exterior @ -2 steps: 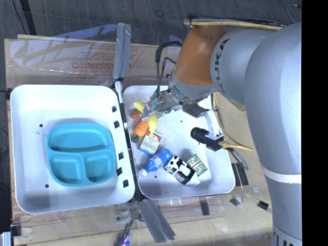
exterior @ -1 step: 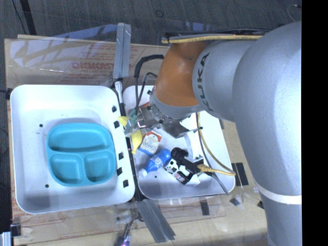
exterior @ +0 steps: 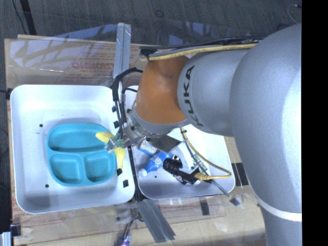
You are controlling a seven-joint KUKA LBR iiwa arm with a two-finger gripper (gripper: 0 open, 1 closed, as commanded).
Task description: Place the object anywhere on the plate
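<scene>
With the gripper (exterior: 117,141) pinching the yellow object (exterior: 105,137) at the blue plate (exterior: 77,158) rim, we should carry it further inward before letting go

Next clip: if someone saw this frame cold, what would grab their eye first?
The big grey arm with its orange band fills the right and centre, hiding much of the right bin. In the left bin lies a bright blue divided plate. At the plate's right edge, near the divide between the bins, the gripper sits by a yellow object; whether it grips it is unclear.
</scene>
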